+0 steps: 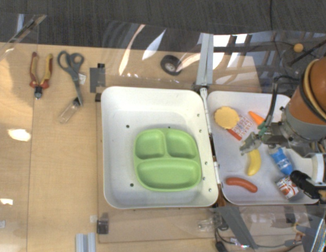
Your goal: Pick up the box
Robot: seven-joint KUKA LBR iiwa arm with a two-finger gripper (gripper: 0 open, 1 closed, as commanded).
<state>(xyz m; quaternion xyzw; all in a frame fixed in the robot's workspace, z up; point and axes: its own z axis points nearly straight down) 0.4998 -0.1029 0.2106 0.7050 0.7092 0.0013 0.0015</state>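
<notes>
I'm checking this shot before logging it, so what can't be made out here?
- Claw: too small and blurred in the camera view to tell whether it is open or shut.
- Box: partly covered by the yellow disc; print unreadable.
- Can: label too small to read.
- Right bin: far side covered by the arm.

1. The arm (315, 96) comes in from the right side, over the right bin (226, 190).
2. It is grey, with a big orange band near the wrist.
3. The wrist points toward the left, across the right bin.
4. The gripper (251, 143) is at the end of the arm, over the middle of the right bin.
5. Its thin fingers (247, 145) point left and a little down.
6. The fingers are too small and dark to tell how they stand.
</notes>
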